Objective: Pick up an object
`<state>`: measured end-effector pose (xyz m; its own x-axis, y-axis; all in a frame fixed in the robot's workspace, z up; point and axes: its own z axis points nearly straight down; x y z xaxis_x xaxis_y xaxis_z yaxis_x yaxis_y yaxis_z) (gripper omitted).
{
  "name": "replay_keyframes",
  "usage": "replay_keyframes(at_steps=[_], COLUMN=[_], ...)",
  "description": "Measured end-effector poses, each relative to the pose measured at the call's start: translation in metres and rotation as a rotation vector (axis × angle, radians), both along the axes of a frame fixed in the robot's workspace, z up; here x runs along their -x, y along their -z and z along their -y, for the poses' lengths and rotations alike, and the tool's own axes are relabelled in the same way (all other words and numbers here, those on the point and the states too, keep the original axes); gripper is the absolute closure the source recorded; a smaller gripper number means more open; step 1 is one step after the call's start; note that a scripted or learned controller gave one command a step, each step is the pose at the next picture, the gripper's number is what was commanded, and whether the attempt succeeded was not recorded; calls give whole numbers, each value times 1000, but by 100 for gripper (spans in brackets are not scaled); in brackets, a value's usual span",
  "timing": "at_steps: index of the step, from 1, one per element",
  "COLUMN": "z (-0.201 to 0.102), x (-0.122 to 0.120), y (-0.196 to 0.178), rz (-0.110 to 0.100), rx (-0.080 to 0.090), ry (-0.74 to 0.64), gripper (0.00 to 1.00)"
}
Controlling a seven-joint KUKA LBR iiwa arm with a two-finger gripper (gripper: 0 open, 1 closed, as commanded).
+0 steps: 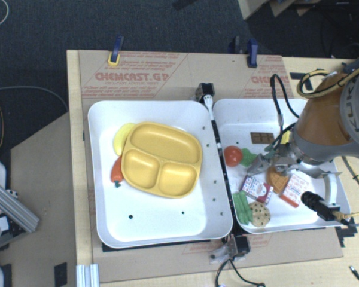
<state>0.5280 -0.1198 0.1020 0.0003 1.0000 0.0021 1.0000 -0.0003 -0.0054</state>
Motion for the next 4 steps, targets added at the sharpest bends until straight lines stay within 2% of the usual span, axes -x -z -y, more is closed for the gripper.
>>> replay_keyframes(at_steps=[1,2,4], z=[1,1,-3], x=[-4,-2,7], y=[11,5,-85], rz=[13,14,11], rx=[3,6,4], ry=[0,3,-1], gripper=[0,100,100])
